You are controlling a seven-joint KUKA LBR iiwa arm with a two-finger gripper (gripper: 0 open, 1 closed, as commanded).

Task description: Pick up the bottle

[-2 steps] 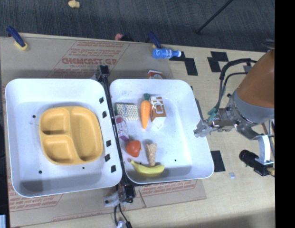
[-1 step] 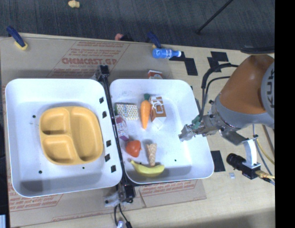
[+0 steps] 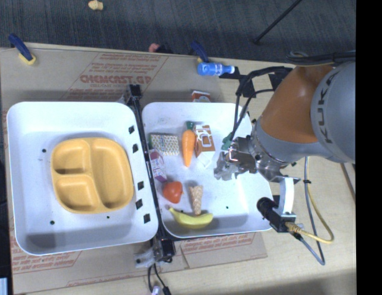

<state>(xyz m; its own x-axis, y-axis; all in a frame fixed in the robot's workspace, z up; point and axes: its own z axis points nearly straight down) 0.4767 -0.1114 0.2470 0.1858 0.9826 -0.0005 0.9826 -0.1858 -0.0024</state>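
Locating the bottle (image 3: pixel 215 69): blue, on its side on the tabletop (image 3: pixel 86 78), outside the right bin (image 3: pixel 240 220), just past its far rim. We list nearest: a small carton (image 3: pixel 201 95) at that rim; inside the bin a carrot (image 3: pixel 187 147), a packet (image 3: pixel 205 138), tomato (image 3: pixel 173 192), cone (image 3: pixel 196 198), banana (image 3: pixel 192 217). Left bin (image 3: pixel 24 134) holds a yellow divided plate (image 3: pixel 92 174). Pincer (image 3: pixel 226 165) hangs over the right bin, well apart from the bottle; we cannot tell its state. We judge it must travel beyond the rim, align across the bottle's body, then descend
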